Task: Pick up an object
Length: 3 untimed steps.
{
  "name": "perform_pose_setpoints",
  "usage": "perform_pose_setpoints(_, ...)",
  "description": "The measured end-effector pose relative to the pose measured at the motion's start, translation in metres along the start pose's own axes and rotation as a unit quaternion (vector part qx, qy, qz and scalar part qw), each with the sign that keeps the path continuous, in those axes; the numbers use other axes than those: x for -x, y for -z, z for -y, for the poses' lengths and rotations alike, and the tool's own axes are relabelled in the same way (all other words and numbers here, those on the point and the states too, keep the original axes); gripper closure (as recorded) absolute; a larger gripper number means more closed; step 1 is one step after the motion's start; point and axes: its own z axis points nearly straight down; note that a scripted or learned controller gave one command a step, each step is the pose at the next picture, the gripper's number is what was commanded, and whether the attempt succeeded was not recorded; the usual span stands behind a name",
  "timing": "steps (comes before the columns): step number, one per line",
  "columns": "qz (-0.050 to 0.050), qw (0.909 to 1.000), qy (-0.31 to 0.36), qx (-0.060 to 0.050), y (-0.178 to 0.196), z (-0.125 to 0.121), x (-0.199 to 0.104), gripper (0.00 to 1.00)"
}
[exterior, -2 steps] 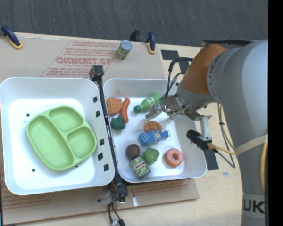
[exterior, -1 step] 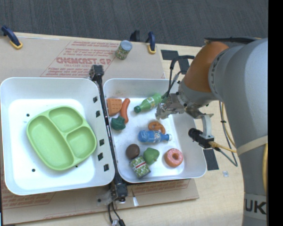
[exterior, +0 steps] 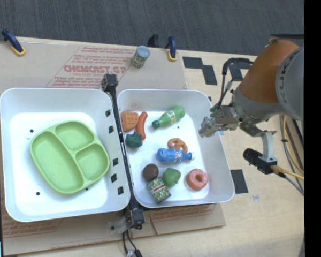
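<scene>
The right bin (exterior: 216,154) holds several toy items. Among them are a green bottle (exterior: 168,117), a blue bottle (exterior: 174,155), a pretzel (exterior: 177,144), a pink-orange donut (exterior: 197,179), a green pepper (exterior: 171,176), a brown ball (exterior: 150,171) and a small can (exterior: 158,190). An orange waffle piece (exterior: 129,120), an orange sausage (exterior: 142,125) and a dark green piece (exterior: 134,140) lie near the bin's left wall. My gripper (exterior: 211,125) hovers over the bin's right rim, right of the green bottle, with nothing seen in it.
The left bin (exterior: 10,197) carries a light green divided plate (exterior: 69,155). A small jar (exterior: 140,57) stands on the cardboard behind the bins. Blue clamps (exterior: 171,48) grip the board's back edge. Cables (exterior: 289,170) run along the bench at the right.
</scene>
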Motion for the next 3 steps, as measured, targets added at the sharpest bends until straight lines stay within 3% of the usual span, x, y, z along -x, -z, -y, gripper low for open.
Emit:
perform_pose_setpoints(1,0.000,1.0000,0.000,-0.001,-0.001,0.000,0.000,0.00)
perform_pose_setpoints(2,-0.001,1.0000,0.000,0.003,-0.093,0.016,-0.002,0.00)
perform_pose_setpoints(3,0.000,1.0000,0.004,0.006,-0.080,0.013,-0.001,1.00)
